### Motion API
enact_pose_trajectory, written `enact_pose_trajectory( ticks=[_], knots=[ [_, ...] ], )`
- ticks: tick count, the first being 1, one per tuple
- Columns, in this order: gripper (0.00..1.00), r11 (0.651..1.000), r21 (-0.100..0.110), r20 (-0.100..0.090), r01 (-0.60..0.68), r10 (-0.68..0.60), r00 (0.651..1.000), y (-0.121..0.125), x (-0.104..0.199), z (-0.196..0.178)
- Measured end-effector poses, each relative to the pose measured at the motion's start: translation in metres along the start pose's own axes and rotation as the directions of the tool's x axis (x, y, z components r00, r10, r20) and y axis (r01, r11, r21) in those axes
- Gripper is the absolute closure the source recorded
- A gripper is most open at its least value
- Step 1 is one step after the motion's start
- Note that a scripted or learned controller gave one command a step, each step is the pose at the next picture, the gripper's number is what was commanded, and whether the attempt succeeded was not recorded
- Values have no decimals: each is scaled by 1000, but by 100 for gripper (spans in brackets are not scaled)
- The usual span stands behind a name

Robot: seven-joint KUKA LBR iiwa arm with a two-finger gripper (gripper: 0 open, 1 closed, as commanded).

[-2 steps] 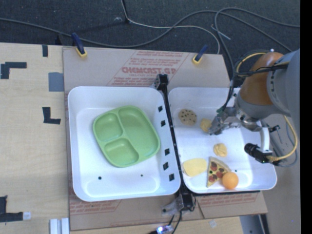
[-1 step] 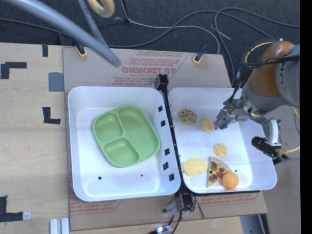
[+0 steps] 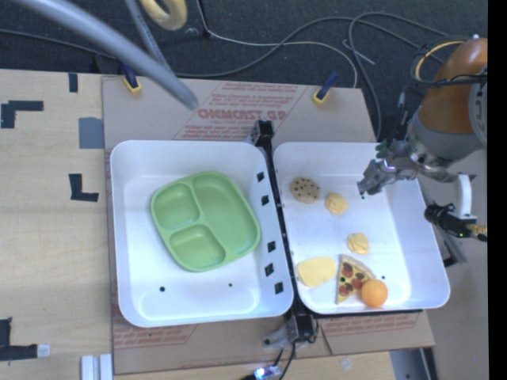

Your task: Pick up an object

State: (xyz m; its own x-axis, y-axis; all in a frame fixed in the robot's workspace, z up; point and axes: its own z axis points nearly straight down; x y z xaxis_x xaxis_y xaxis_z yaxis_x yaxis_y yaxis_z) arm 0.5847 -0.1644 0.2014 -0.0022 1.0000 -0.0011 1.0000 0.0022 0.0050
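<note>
My gripper [image 3: 371,182] over the right bin's [image 3: 420,236] far side, grip state unclear, cookie [image 3: 304,188] left of it

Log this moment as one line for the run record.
gripper: above right bin, nothing held | cookie, pizza slice, orange: untouched | green tray: left bin

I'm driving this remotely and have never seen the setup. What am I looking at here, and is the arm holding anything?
One camera looks down at a slant on two white bins. The grey robot arm reaches in from the right; its gripper hangs over the right bin, with nothing visibly between its fingers. That bin holds toy food: a cookie, two small yellow pieces, a flat yellow piece, a pizza slice and an orange ball. The left bin holds a green divided tray.
</note>
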Motion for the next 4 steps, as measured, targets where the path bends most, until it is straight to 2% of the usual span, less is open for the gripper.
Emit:
enact_pose_trajectory(
  ticks=[1, 2, 3, 4],
  knots=[
    [100, 1000, 0, 0, 1, -1, 1000, 7, 9, -56],
    [100, 1000, 7, -2, 3, -3, 1000, 20, 60, -39],
    [100, 1000, 5, -3, 4, -4, 1000, 37, 109, -44],
    [100, 1000, 8, -2, 4, -3, 1000, 47, 160, -27]
  ],
)
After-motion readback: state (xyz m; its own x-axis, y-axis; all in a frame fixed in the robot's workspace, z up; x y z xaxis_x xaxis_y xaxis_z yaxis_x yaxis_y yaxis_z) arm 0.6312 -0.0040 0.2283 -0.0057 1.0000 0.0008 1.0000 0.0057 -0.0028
